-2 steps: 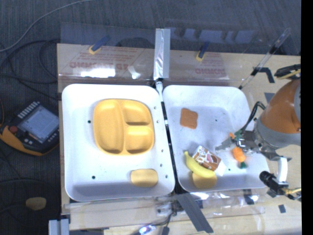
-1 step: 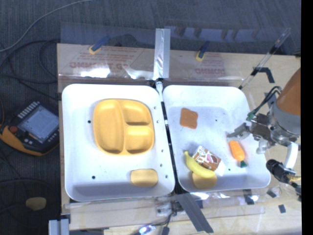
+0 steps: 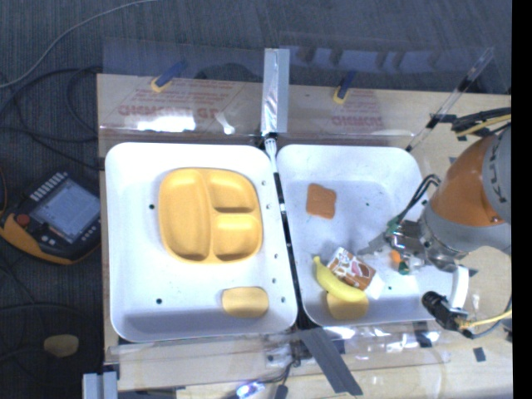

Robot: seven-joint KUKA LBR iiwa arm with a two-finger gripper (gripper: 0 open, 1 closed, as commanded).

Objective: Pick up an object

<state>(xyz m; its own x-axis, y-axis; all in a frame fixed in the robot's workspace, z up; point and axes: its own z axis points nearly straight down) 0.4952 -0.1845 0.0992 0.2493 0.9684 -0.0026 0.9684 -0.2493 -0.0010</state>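
Frankly, with my gripper [image 3: 401, 252] low at the right bin's [image 3: 366, 160] right wall and its opening impossible to judge, I risk scraping that wall and missing the banana [image 3: 331, 278], carton [image 3: 351, 268] and yellow block [image 3: 347, 305] huddled touching near the front.

arm [image 3: 486, 194]: cut by right edge | claw [image 3: 402, 254]: finger state unclear

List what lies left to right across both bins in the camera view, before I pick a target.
Yellow divided tray → orange square piece → small carton → pincer.
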